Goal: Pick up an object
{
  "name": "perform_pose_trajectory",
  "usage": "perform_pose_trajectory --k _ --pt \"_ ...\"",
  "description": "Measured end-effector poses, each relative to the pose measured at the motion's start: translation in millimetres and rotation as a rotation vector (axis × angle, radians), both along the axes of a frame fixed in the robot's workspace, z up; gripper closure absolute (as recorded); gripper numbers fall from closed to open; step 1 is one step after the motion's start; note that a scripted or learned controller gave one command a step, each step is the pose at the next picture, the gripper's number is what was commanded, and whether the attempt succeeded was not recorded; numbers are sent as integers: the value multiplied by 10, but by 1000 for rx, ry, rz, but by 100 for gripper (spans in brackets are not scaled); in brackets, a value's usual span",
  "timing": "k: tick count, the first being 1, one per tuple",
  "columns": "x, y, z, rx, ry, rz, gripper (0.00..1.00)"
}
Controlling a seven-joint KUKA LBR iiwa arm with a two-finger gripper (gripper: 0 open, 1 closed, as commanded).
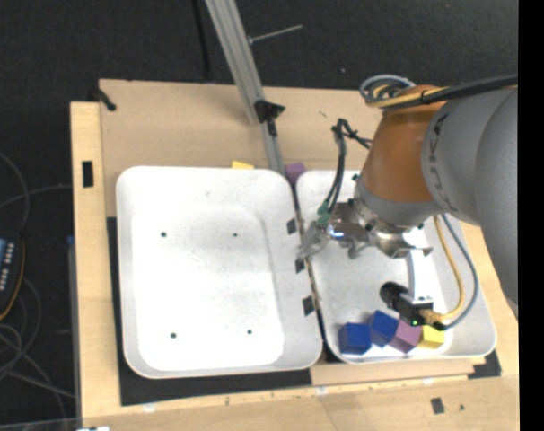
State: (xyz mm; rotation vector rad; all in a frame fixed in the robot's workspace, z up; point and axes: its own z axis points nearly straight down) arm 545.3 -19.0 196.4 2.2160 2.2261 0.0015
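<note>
**A:** What is sitting on the bench right now?

**B:** Two shallow white bins are lying side by side. The left bin (pixel 205 268) is showing a bare floor. The right bin (pixel 474 335) is holding a cluster of small blocks in its near corner. The grey arm with its orange band (pixel 402 155) is reaching in from the right and hanging over the right bin.

**A:** Is the gripper holding anything?

**B:** I cannot tell. The gripper (pixel 330 232) is pointing down near the wall where the two bins meet, and the wrist is hiding it too much to judge.

**A:** How many blocks are you counting?

**B:** In the corner cluster: two blue blocks (pixel 368 332), touching each other; one purple block (pixel 405 334) just beside them; one yellow block (pixel 433 335) next to that. Past the far rims, one more yellow piece (pixel 242 164) and one more purple piece (pixel 294 171) are lying outside the bins.

**A:** What could be going wrong from here?

**B:** In my judgement, the gripper is sitting well apart from the cluster, so a descent here is risking closing on nothing or striking the bin wall. The blocks are also crowding together against the corner, which may be leaving the fingers little room. Loose cables (pixel 456 281) are trailing near the blocks and could be snagging.
</note>
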Motion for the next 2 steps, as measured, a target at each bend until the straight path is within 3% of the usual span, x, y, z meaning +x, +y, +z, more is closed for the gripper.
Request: perform_pose_trajectory --k 1,2 --pt "-211 -583 159 -3 -1 -10 0" --pt "-226 -392 -4 -1 1 -1 0"
